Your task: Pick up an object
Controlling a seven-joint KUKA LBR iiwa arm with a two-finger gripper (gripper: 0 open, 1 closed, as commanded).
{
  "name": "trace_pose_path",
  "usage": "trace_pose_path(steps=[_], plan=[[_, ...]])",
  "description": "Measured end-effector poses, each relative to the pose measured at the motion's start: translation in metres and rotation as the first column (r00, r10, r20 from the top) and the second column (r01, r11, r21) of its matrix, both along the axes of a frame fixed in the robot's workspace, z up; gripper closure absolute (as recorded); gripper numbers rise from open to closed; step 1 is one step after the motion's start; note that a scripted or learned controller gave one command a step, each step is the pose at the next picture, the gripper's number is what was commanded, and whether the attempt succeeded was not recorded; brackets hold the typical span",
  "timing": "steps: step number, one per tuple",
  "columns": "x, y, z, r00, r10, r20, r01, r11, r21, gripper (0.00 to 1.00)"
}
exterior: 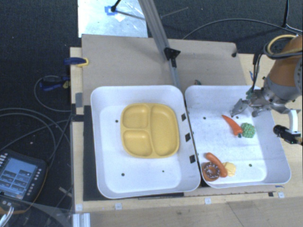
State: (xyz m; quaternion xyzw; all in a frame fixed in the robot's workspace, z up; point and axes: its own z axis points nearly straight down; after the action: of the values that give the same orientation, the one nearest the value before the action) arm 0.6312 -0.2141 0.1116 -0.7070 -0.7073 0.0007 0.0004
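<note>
The right bin (208, 103) holds several toy foods. An orange carrot (232, 125) lies near its middle, with a green broccoli (247, 130) right beside it. Near the front edge a red sausage (216, 163), a brown donut (209, 172) and a small yellow piece (230, 168) lie clustered together. My gripper (244, 111) hangs over the back right part of this bin, just above and behind the carrot. Its fingers look spread, with nothing between them.
A yellow divided plate (150, 129) sits in the middle of the left bin (106, 174). A slanted metal pole (156, 25) rises from behind the bins. A black part (286, 134) of the arm overhangs the right bin's right rim.
</note>
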Motion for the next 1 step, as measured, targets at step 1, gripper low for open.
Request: trace_pose_path(steps=[1], plan=[[0.0020,-0.0005,0.0144,1.000,0.000,0.007,0.000,1.000,-0.002,1.00]])
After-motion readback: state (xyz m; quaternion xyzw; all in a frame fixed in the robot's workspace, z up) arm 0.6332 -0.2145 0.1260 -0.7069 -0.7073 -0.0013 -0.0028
